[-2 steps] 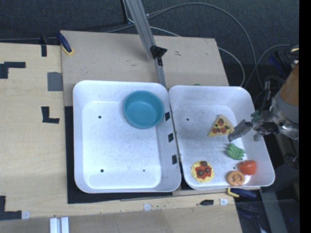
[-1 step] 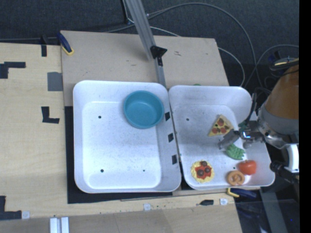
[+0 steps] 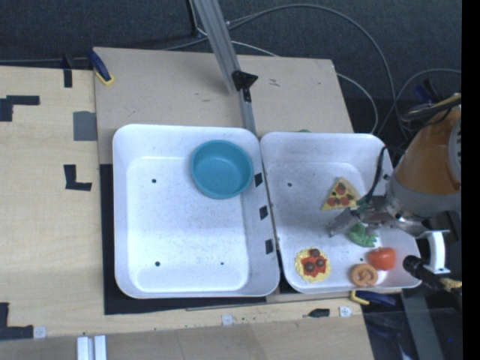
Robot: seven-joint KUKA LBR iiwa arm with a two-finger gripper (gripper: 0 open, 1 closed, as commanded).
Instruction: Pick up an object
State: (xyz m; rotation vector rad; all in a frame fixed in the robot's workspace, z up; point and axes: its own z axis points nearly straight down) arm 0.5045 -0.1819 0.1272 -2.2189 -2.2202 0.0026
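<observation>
End effector (image 3: 346, 223) low in right bin (image 3: 300, 145), nothing lifted yet.
Fingers look parted, gripping nothing. Pizza slice (image 3: 340, 194) just above it, green toy (image 3: 364, 237) touching its near side; grasp and lift remain.

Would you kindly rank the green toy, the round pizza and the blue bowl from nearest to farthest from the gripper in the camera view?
From the gripper:
1. Green toy, right bin, just beside the gripper.
2. Round pizza, right bin's front.
3. Blue bowl, left bin's back corner.
</observation>
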